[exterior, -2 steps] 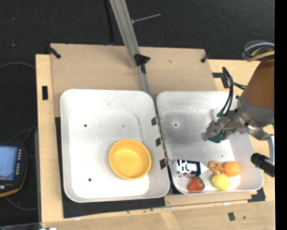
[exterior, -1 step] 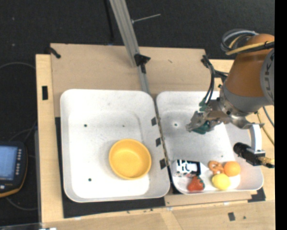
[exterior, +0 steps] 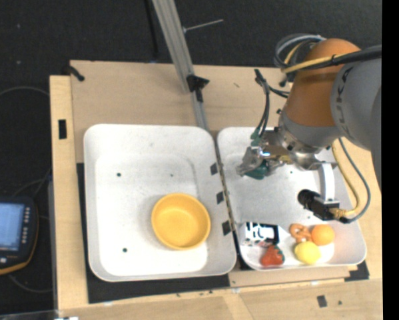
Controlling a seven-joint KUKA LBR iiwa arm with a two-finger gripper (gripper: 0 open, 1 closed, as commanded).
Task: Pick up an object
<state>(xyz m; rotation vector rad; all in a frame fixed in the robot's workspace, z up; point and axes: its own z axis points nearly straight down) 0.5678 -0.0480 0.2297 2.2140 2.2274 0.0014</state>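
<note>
**Pincer over the right bin, grip unclear**

The pincer (exterior: 258,167) hangs above the right bin (exterior: 279,199), something teal at its tip; I cannot tell if it is pinching it. The fruit-like pieces, orange (exterior: 323,235), yellow (exterior: 307,252) and red (exterior: 272,257), crowd the near corner. Packed tight against the wall, they could make a descending pincer nudge neighbours or slip off.
</note>
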